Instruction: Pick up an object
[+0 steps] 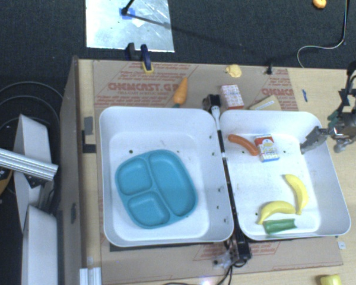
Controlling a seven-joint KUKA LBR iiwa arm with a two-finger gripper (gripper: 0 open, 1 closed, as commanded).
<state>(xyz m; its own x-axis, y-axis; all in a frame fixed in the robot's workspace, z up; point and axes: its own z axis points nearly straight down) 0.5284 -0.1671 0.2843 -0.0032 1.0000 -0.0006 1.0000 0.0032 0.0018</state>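
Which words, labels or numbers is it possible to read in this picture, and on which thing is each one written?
"CHEMCAST" in red, printed several times on the brown board under the bins; the smaller red lines beneath are too blurred to read.
Small box in the right bin: red and blue print, too small to read.
Pink-white carton behind the bins: print too blurred to read.

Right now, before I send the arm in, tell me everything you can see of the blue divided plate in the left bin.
The blue divided plate is a rounded-rectangle tray, light blue, seemingly matte plastic. Raised ridges split it into three compartments: two toward the far side, one at the near-left corner. It lies flat and face up on the floor of the left bin, turned at a slant to the bin's walls and set toward the near side. Nothing lies in it, and it appears clear of the walls. The gripper is away over the right bin's far-right corner.
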